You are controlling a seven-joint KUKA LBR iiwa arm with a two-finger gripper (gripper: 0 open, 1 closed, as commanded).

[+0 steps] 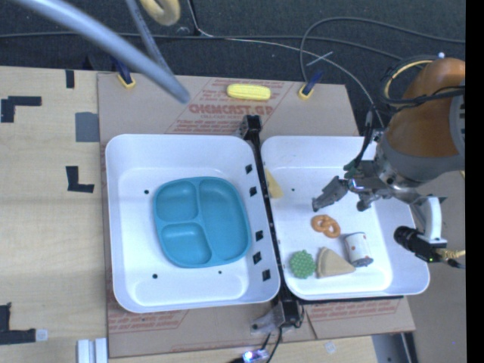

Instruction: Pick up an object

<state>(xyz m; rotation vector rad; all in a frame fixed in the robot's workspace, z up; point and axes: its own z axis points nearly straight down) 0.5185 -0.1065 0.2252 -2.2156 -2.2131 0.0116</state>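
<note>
Seen from above at a slant, the table (45, 225) carries a sheet of printed cardboard (219, 108), and on it two shallow white bins sit side by side, their inner rims touching along a black clip strip; the left bin (125, 203) holds a blue divided plate (202, 221), lying flat near its middle; the right bin (302, 157) holds the small things: a pretzel (326, 224) near the middle, a green bumpy ball (302, 263) towards the front edge, a tan wedge shaped like a slice of bread or cheese (331, 264) just beside the ball on its right, a small white cylinder with a dark end (356, 249) touching or nearly touching the wedge's upper right, and a pale yellow piece (272, 185) against the bin's left wall.

The grey arm with its orange band (427, 104) reaches in from the right over the right bin; the tool (344, 195) hangs above the bin floor, just up and to the right of the pretzel, its two dark fingers spread apart with nothing between them; one finger (327, 196) points down-left towards the pretzel but stays apart from it.

Beyond the bins, a yellow corn cob (248, 92) lies on the cardboard near the back edge; a grey rod (98, 32) slants across the upper left.
</note>
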